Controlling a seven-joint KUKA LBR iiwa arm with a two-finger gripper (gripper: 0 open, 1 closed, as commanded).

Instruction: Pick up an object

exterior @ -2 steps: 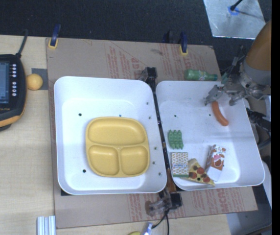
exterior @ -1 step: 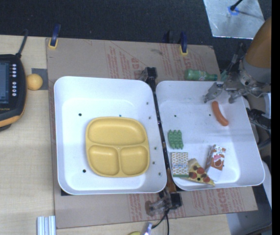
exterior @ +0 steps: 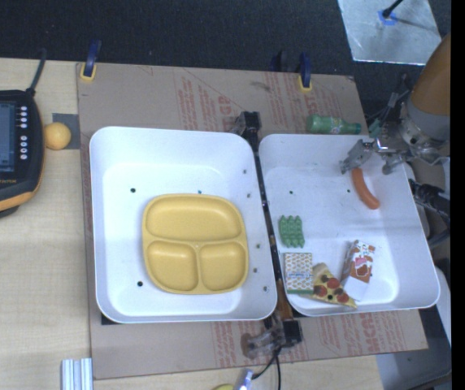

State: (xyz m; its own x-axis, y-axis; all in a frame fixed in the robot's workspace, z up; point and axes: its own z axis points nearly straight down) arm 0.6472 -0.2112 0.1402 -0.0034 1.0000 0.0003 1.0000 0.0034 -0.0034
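Note:
My gripper (exterior: 371, 164) hangs over the back right of the right bin (exterior: 411, 299), its two fingers spread open with nothing between them. Just below it an orange sausage (exterior: 366, 190) lies on the bin floor. In the same bin lie a green block (exterior: 291, 231), a square waffle (exterior: 298, 270), a pizza slice (exterior: 331, 288) and a red-and-white packet (exterior: 362, 262), all toward the front. A yellow divided plate (exterior: 194, 243) rests in the left bin (exterior: 119, 161).
A green bottle (exterior: 333, 124) lies on the cardboard just behind the right bin. At the far left sit a teach pendant (exterior: 1, 153) and a yellow ball (exterior: 57, 135). Clamps hold the cardboard at its back edge.

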